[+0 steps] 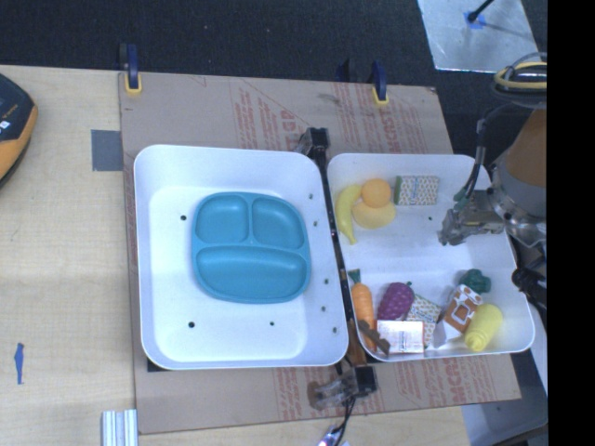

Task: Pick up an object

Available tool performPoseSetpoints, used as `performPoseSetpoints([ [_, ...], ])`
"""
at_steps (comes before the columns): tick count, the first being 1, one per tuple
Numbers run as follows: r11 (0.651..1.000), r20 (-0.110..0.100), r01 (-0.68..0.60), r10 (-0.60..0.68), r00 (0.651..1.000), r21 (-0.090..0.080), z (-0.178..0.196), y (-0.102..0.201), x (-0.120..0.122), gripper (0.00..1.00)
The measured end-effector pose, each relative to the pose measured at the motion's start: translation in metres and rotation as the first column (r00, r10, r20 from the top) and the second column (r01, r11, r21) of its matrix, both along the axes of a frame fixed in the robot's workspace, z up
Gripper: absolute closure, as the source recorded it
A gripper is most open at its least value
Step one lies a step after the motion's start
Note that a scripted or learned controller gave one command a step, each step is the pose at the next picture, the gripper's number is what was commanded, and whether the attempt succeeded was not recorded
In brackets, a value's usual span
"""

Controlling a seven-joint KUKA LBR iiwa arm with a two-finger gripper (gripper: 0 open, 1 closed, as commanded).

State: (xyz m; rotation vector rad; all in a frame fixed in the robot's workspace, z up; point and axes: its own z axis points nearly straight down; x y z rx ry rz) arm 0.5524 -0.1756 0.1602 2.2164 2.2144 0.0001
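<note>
The left bin (pixel 149 249) holds a blue plate (pixel 249 247). Right of it, the second bin (pixel 409 230) holds a banana (pixel 346 214), carrot (pixel 362 303) and grapes (pixel 395 299); the gripper (pixel 457 226) hangs above it.

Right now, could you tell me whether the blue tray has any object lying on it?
No, the blue tray lies bare in the left bin.

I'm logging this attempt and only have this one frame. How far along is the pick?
Early stage. Done: the claw has been brought over the right bin, at its right side. In hand: nothing visible between its fingers. Left: the whole grasp and lift; the banana, carrot and purple grapes all lie in the bin.
</note>
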Motion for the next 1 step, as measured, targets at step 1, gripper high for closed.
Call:
performPoseSetpoints([
  [1,1.0,0.004,-0.012,0.012,1.0,0.005,0.0846,0.0569,0.0654,1.0],
])
